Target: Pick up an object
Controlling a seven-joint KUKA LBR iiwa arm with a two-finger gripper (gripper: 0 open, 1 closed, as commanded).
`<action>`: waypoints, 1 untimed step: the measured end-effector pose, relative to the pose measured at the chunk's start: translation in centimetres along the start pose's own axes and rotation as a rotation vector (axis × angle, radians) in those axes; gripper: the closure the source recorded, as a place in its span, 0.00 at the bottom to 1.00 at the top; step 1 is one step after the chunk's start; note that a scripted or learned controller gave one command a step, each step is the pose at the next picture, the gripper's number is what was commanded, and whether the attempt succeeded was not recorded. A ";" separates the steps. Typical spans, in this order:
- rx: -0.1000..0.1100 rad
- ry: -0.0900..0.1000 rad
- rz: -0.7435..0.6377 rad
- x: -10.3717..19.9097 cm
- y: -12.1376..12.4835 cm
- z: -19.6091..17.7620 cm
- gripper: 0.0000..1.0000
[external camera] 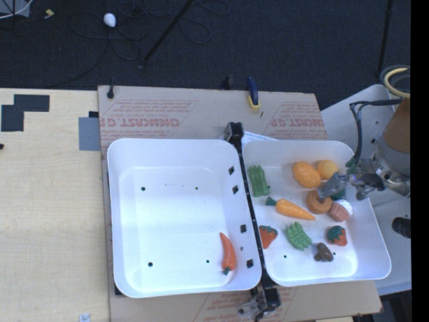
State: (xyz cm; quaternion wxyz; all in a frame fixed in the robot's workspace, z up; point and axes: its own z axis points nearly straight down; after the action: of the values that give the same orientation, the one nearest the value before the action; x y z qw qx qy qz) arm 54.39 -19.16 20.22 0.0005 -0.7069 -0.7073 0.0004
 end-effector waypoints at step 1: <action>0.006 0.005 -0.004 6.0 1.4 11.5 0.00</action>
State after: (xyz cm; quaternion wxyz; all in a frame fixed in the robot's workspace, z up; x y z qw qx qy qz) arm 55.73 -13.16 8.75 0.0043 -0.7055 -0.7087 0.0010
